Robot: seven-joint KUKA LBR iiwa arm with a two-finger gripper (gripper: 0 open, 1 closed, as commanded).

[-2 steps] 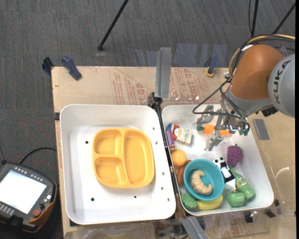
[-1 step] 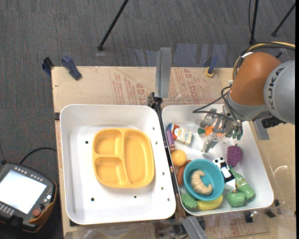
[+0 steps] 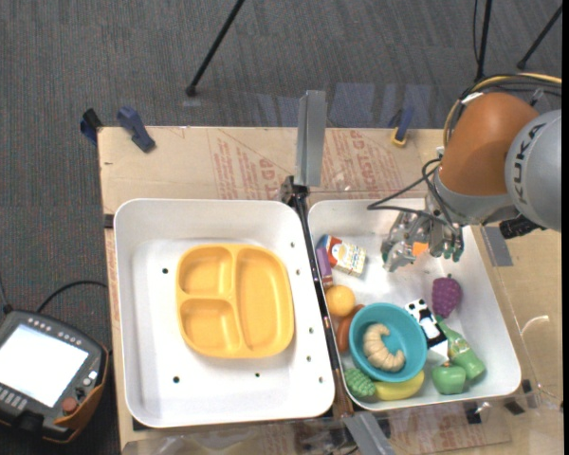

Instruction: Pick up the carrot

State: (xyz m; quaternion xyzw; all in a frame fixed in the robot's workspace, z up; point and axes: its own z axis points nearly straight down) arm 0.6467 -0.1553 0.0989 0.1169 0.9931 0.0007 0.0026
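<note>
Watching the camera view, I see the gripper hanging over the right bin's far side, orange showing between its fingers, apparently grasping the carrot. A shallow pinch could drop it onto the grapes.

- The floor is covered with dark grey ribbed carpet.
- Thin black stand legs are seen slanting across the carpet at the top.
- The surface is topped with a brown board printed in red.
- Blue clamps are fixed at its far left corner.
- A handheld screen pendant is laid on the floor at lower left, with a cable attached.
</note>
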